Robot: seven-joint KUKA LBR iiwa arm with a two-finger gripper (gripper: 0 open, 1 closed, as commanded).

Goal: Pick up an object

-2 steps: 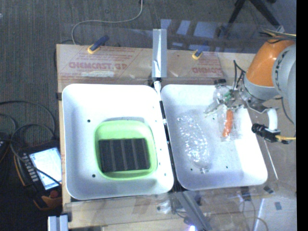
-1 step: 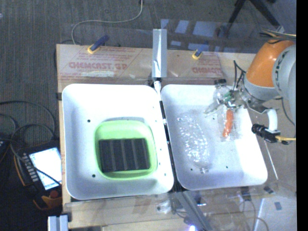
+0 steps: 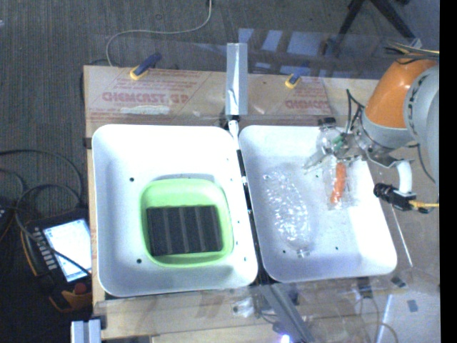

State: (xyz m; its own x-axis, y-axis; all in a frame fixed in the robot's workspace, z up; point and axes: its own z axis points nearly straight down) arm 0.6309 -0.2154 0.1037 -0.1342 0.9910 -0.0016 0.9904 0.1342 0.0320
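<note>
My gripper hangs over the back right part of the right bin, below the orange band of the arm. Just in front of it is an orange stick-shaped thing in clear wrap, and the wrap's top reaches up to the gripper. Whether the wrap is gripped or just lies beneath cannot be made out. A crumpled clear plastic bottle lies in the middle of the same bin, to the gripper's left and nearer the front.
The left bin holds a green tray with dark slats. A metal post stands behind the seam between the bins. Cables and a black plug hang by the right bin's right rim.
</note>
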